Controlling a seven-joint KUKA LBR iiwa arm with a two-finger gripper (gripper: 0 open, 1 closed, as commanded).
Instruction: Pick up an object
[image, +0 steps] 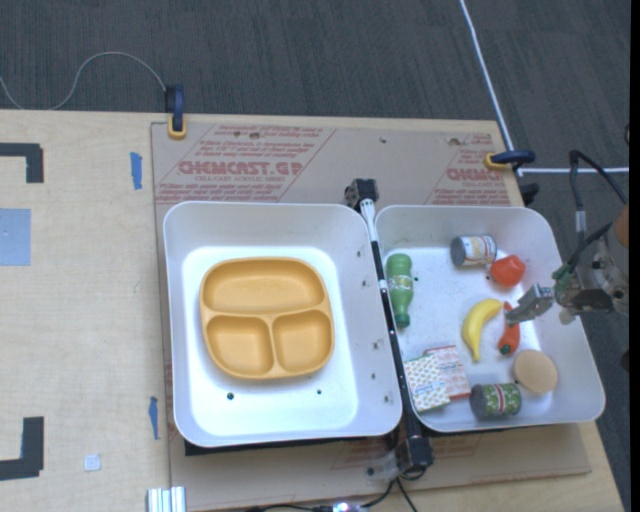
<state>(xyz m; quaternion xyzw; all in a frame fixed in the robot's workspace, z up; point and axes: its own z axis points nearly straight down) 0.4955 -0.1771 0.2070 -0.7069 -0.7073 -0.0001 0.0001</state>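
Two shallow white bins sit side by side. The left white bin (180, 330) holds one yellow three-compartment plastic plate (267, 316). The right white bin (585, 390) holds seven items: one green plastic bottle (399, 287), one yellow banana (480, 325), one silver-ended can (473, 250), one red-orange pepper (508, 270), one small carrot (509, 337), one tan round bun (537, 372), one green-labelled can (496, 400), plus one patterned packet (436, 378). The two-finger gripper (533, 303) hovers over this bin's right side, just above the carrot; whether its fingers are spread or closed cannot be told.
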